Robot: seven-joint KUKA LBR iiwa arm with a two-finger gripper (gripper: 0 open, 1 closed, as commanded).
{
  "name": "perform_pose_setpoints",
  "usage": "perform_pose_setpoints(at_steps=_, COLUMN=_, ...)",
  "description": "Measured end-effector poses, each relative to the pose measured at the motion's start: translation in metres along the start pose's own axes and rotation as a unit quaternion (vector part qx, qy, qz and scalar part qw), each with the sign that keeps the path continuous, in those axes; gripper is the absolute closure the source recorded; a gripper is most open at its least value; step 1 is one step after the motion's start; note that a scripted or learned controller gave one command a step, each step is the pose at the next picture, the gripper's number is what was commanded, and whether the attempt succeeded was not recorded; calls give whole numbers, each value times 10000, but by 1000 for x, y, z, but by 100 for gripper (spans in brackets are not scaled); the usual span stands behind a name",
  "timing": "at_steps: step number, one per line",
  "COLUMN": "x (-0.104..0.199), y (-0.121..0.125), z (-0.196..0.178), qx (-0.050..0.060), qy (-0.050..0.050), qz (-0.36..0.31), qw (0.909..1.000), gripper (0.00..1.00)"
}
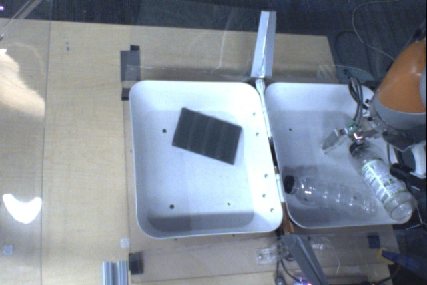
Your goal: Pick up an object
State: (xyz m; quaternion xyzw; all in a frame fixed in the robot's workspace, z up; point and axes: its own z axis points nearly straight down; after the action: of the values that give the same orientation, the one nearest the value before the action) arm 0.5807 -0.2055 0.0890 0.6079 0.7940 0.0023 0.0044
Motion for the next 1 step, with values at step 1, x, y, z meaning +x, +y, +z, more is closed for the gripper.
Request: perform_pose_setpoints(at_steps=1, x=-9, y=35, z=-28, qx=6, qy=4, qz=-318, qw=9995, gripper=0)
